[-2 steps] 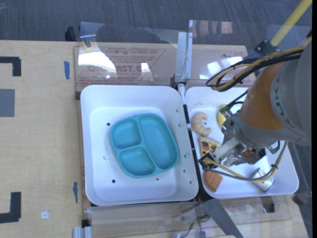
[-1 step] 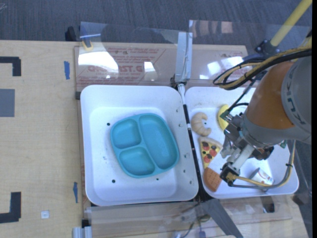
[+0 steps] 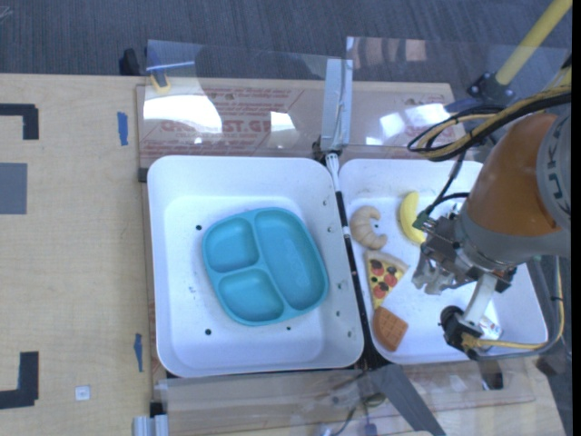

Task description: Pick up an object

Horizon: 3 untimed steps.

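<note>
Two shallow white bins side by side on a light wooden counter [image 3: 64, 271], seen from above at a slant. In the left bin [image 3: 172, 334], a teal plate [image 3: 263, 264] with three compartments, lying flat near the middle, turned a little askew.

In the right bin [image 3: 522, 312], four small toy foods gathered along the left half. Nearest the far wall, a yellow banana [image 3: 410, 216], curved, smooth, partly covered by the arm. Just left of it, a tan croissant [image 3: 368, 226], crescent-shaped with ridged segments, close to the divider between the bins. Below the croissant, a pizza slice [image 3: 384, 275], triangular, yellow with red and dark toppings, point toward the near side. Lower again, a small orange-brown biscuit-like piece [image 3: 390, 329], roughly square with a speckled surface, near the bin's front left corner. All four lying on the bin floor, apart from one another.

Reaching in from the right, a grey arm with a wide orange band above the wrist. Tool [image 3: 431, 275] over the right bin, just right of the pizza slice and below the banana. Cannot tell how far open; nothing visibly held. Black and yellow cables looping around the wrist.

Behind the bins, clear panels [image 3: 245, 80] with glare.
</note>
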Available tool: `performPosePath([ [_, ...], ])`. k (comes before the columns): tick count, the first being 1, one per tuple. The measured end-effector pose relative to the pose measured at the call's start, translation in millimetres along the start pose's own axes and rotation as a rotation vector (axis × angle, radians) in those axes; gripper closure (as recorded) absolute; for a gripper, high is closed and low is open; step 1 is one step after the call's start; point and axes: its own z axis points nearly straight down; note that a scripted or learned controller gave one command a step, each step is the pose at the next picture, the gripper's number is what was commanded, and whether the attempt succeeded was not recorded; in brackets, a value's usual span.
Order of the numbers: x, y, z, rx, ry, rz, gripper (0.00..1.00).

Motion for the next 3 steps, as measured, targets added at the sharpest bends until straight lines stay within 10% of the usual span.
performPosePath([
  [1,-20,13,-59,-0.006,0.002,0.370,1.00],
  [2,-2,3,-82,-0.007,0.002,0.135,1.00],
  [3,-7,4,-27,0.000,-0.001,-0.199,1.00],
])
